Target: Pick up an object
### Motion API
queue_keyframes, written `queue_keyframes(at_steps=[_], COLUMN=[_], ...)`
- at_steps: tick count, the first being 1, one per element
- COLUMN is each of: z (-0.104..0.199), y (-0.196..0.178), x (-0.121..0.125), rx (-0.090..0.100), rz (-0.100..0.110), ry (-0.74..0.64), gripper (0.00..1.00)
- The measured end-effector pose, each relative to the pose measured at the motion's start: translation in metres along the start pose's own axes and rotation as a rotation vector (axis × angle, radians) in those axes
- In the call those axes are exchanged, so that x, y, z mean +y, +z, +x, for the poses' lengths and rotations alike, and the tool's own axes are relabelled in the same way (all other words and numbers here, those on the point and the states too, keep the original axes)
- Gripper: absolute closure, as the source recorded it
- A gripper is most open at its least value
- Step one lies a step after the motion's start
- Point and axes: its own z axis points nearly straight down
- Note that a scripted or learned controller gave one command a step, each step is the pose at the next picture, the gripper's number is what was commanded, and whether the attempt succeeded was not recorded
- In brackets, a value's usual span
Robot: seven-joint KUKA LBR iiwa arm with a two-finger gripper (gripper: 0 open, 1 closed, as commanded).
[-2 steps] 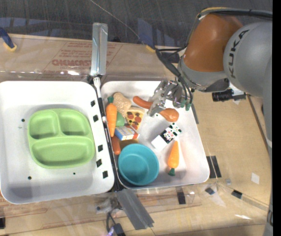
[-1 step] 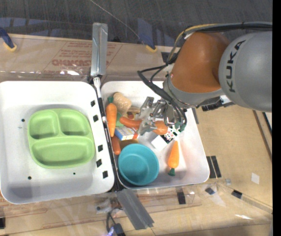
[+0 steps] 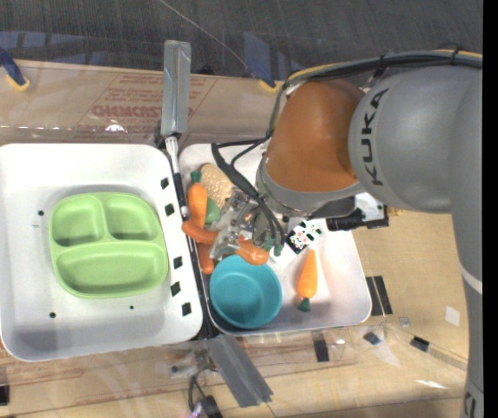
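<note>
blue bowl (image 3: 245, 293) just below claw (image 3: 236, 233), orange carrots (image 3: 198, 205) touching claw's left

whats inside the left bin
The left bin holds a green divided plate, lying flat near its middle with three compartments, nothing visible in them. Whatever lies under the plate is covered. The claw is over the right bin, among carrots.

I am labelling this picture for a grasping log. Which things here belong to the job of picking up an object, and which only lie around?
Belong to the job:
- gripper, down among the objects
- carrots
- blue bowl
- right bin, which holds them

Only lying around:
- green divided plate
- left bin under that plate
- cardboard sheet behind the bins
</note>
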Motion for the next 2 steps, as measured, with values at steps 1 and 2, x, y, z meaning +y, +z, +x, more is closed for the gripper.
queue_keyframes(at_steps=[1, 2], z=[0.005, 0.047], y=[0.000, 0.000], x=[0.015, 0.038], rx=[-0.001, 0.001], rz=[0.000, 0.001], ry=[0.070, 0.265], gripper=[1.00, 1.00])
